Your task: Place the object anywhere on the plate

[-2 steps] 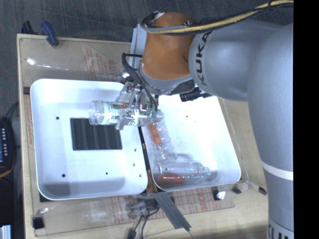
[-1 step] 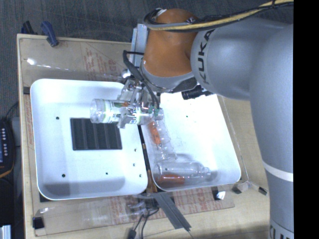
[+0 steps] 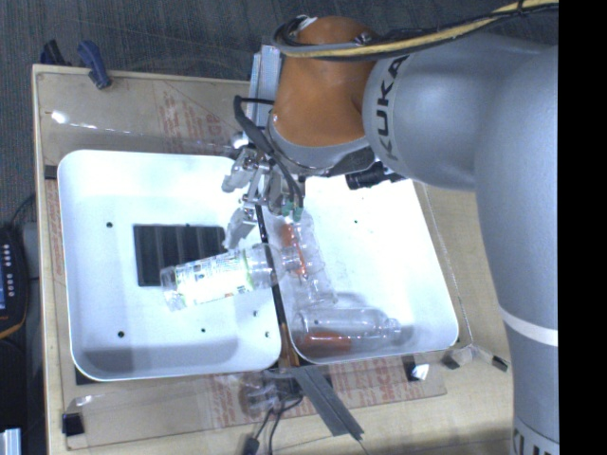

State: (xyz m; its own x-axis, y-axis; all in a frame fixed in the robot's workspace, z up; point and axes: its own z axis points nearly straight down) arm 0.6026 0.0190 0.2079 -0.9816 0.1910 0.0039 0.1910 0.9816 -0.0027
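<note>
My claw [image 3: 268, 190] hangs over the inner edge of the left bin [image 3: 85, 197], just above the ridge where the two white bins meet on the bench [image 3: 142, 98]; my grey arm and its orange band [image 3: 318, 83] reach in over the back edge of the right bin [image 3: 417, 254]. From this slanted view I cannot tell how wide the claw stands or whether anything sits in it. The clear plastic bottle [image 3: 213, 278] lies on its side near the left bin's inner edge, below the claw, one end overlapping the black ribbed plate [image 3: 166, 249] that rests flat in the middle of that bin. In the right bin, a second clear bottle with reddish contents [image 3: 341, 328] lies along the front edge, and another clear item with an orange streak [image 3: 299, 254] slants beside the dividing ridge. Blue clamps [image 3: 93, 63] grip the bench's back left corner.
</note>
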